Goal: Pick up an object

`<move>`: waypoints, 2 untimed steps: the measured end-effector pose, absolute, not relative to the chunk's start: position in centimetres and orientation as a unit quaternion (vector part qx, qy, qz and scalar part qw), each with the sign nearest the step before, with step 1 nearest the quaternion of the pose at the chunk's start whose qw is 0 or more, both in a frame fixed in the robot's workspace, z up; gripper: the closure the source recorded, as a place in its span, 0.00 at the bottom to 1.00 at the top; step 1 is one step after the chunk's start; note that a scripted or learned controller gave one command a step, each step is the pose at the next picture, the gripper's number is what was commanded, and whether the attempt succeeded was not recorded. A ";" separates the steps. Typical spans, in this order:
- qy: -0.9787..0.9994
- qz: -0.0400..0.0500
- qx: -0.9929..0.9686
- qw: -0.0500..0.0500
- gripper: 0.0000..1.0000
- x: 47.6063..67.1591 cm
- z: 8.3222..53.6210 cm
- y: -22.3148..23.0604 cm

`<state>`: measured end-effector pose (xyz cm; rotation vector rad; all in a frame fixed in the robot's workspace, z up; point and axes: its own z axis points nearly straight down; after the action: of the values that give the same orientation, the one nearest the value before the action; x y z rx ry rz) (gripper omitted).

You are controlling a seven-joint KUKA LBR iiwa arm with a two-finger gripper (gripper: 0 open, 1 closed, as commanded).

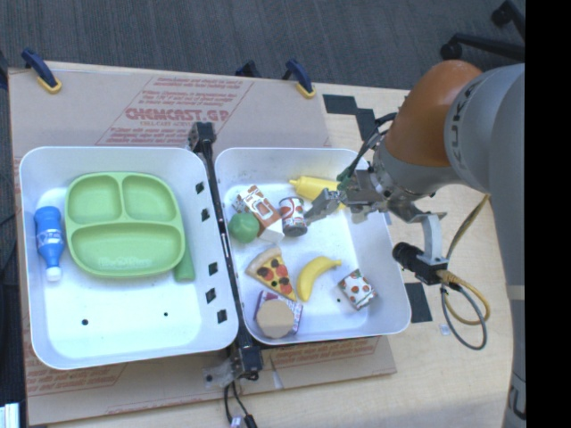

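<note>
We see gripper (314, 209) low in right bin (379, 315), beside can (293, 217), angled for pick; grip state unclear. Banana (314, 275) below can, mustard (312, 186) above.

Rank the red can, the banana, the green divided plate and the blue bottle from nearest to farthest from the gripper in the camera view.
1. Red can, right bin, just beside the gripper.
2. Banana, right bin, lower down.
3. Green divided plate, left bin.
4. Blue bottle, left bin's far left edge.
</note>
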<state>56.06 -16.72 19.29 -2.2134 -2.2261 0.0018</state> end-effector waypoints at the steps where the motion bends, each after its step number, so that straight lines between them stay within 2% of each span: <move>1: -0.709 0.000 -0.705 0.001 0.00 55.8 25.5 -9.3; 2: -0.709 0.000 -0.705 0.000 0.00 53.5 32.2 -4.7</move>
<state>53.48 -4.72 32.19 -2.2136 -2.2286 -0.0006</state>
